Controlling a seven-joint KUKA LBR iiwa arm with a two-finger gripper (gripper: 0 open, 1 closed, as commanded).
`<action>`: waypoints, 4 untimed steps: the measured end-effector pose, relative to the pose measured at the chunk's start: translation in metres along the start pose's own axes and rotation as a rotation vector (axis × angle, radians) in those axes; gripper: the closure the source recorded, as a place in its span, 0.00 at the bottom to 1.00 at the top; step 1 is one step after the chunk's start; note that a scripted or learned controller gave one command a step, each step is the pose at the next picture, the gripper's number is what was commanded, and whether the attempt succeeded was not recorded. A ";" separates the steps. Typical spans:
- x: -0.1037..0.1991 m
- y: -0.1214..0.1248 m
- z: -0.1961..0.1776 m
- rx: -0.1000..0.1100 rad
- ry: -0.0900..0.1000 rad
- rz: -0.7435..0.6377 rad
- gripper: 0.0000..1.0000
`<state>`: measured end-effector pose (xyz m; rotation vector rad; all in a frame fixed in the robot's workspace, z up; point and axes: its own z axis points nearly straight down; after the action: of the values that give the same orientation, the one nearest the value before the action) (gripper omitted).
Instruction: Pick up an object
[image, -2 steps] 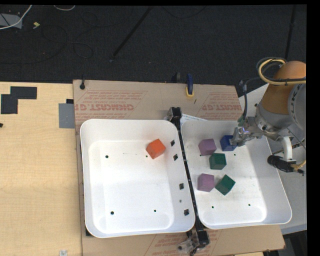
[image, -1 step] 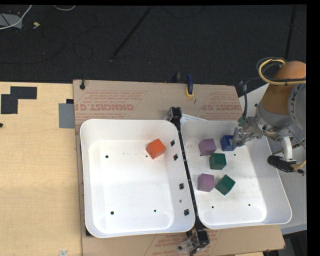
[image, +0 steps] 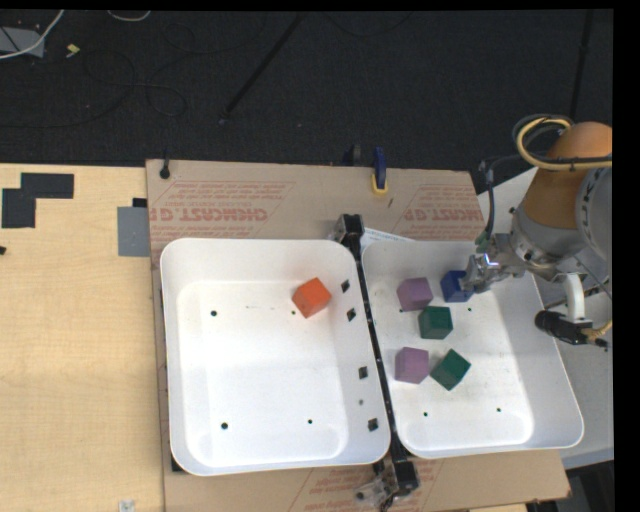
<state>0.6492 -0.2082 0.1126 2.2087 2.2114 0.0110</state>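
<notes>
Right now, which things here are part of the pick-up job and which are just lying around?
Part of the job:
- gripper
- blue block at the gripper
- two purple blocks
- two green blocks
- orange block in the left bin

Lying about:
- blue clamp
- cardboard sheet

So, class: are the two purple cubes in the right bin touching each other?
Apart. The camera view shows the upper purple cube and the lower purple cube with bare white bin floor between them, and a green cube beside that gap.
</notes>
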 end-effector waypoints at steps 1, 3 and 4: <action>0.000 0.000 0.000 0.000 0.000 0.000 1.00; -0.001 0.000 0.002 0.000 0.001 -0.001 1.00; -0.001 0.000 0.002 0.000 0.001 -0.001 1.00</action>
<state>0.6493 -0.2088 0.1104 2.2086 2.2127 0.0115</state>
